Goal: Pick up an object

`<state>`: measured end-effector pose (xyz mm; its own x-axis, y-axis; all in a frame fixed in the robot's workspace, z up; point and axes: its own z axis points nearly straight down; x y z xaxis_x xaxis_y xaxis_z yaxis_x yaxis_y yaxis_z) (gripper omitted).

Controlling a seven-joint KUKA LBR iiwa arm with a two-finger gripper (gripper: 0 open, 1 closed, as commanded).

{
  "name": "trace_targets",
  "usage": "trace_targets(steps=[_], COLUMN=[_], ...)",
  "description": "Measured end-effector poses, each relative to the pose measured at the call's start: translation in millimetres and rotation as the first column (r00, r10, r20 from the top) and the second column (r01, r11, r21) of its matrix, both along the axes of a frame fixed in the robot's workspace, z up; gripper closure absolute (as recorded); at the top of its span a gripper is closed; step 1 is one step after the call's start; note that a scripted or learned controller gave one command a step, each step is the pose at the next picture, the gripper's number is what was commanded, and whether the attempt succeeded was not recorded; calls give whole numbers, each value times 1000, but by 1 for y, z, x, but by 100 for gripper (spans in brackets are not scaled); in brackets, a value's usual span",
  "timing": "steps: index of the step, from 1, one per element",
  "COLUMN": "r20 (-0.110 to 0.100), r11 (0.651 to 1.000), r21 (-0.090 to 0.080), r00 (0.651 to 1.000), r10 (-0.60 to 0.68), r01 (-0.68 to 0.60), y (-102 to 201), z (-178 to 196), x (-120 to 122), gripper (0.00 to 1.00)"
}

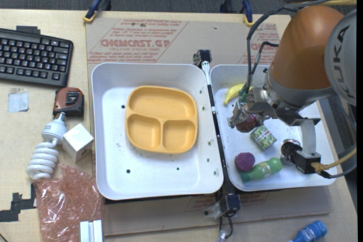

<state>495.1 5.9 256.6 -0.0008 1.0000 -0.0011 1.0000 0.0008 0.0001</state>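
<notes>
Left, a yellow tray (pixel 161 119) fills one bin (pixel 108 178); gripper (pixel 243 116) state unclear.

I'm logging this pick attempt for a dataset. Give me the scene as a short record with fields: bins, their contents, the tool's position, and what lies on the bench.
left bin: yellow divided plate
right bin: banana, dark red object, green-and-white carton, purple object, green bottle
tool: low in the right bin, at the dark red object; grasp unclear
bench, left side: keyboard, tape measure, spiral light bulb, white cube
</notes>
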Motion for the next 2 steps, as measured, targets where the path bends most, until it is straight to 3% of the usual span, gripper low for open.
trace_targets(steps=[1,2], r20=[1,-1], r11=[1000,1000], r21=[0,0], r00=[1000,1000], r10=[2,-1], r01=[-2,1], y=[17,45], z=[9,-12], x=[69,-6], gripper=[100,100])
